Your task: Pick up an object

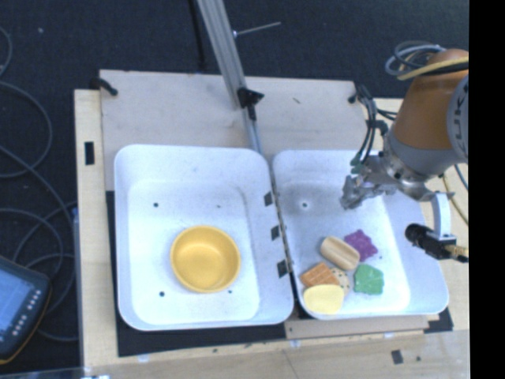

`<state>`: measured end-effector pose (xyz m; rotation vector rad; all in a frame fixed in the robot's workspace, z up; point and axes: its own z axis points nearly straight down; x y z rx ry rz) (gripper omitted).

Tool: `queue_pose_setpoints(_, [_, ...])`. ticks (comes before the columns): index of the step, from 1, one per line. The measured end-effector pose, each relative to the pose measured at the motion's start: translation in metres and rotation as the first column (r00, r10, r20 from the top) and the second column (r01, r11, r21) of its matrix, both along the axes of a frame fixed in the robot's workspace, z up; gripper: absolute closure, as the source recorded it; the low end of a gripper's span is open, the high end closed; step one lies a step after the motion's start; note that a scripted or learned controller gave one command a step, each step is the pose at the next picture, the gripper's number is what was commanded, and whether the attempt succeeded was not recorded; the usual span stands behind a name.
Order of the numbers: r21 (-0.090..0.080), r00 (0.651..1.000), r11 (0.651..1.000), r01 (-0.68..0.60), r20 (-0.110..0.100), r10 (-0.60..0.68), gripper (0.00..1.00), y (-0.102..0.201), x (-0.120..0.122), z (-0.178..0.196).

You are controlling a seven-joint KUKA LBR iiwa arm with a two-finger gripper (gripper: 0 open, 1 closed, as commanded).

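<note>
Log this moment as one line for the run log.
gripper: above right bin, nothing seen held | right bin: tan piece, purple piece, green piece, yellow piece | left bin: yellow bowl

Two bins, one bowl, five toys

Bench: pale wood top, seen at a slant, dark floor around it. A lighter board covers its far part. Two shallow white bins sit side by side on a black mat, rims touching at the middle. Left bin takes the bench's centre-left; right bin lies toward the arm's side. A slanted metal rail meets the bench behind the bins' junction.
</note>
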<state>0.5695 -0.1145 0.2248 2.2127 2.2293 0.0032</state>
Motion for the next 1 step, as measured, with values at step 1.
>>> queue_pose_setpoints(1, [0.001, 1.0, 1.0, -0.002, 0.001, 0.002, 1.0, 0.0544, 0.0179, 0.0131])
